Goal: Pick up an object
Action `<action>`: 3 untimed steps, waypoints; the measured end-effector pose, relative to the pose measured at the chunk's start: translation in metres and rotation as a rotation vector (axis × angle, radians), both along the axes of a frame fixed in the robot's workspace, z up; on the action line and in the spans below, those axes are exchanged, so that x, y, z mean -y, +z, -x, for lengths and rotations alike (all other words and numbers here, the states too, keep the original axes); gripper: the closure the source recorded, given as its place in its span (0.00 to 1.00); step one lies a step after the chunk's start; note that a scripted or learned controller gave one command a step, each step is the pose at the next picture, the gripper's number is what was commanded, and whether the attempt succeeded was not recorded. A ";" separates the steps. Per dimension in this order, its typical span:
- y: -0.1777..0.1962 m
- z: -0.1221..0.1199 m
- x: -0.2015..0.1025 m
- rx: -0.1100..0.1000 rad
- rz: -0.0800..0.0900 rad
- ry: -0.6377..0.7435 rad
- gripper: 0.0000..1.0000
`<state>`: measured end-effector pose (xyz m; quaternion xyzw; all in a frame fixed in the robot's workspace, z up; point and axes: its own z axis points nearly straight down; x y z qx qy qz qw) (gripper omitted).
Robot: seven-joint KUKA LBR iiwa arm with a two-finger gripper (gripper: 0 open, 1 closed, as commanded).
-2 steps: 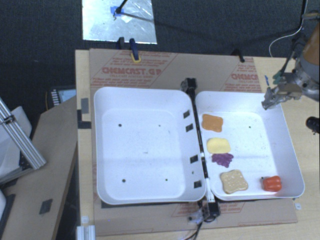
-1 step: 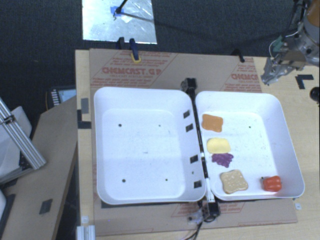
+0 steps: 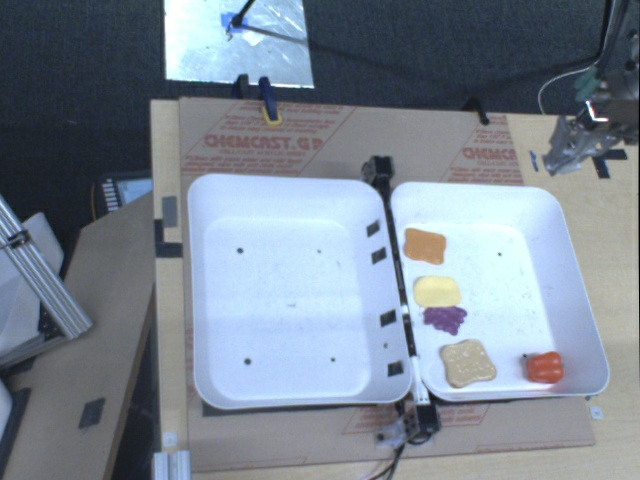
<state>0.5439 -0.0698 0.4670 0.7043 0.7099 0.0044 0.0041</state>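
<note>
The right bin [image 3: 560, 268] holds several toy foods along its left side and front. An orange piece [image 3: 425, 246] lies nearest the back, then a yellow piece [image 3: 437, 291], a purple bunch [image 3: 445, 318] and a tan bread slice [image 3: 467, 362]. A red-orange pepper [image 3: 543, 367] sits in the front right corner. My gripper [image 3: 572, 148] hangs high at the view's right edge, above the bench beyond the right bin's back right corner, well away from every piece.
The left bin [image 3: 200, 268] lies beside the right one, joined by a black clipped divider [image 3: 392, 268]. Both rest on a cardboard sheet [image 3: 300, 138]. A shiny metal plate [image 3: 238, 28] lies on the dark floor behind. An aluminium frame [image 3: 35, 278] stands at the left.
</note>
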 end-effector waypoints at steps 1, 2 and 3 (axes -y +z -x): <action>0.074 0.059 0.012 0.002 0.002 -0.004 1.00; 0.052 0.057 -0.078 -0.009 -0.001 0.005 1.00; -0.065 0.058 -0.142 -0.022 0.000 0.003 1.00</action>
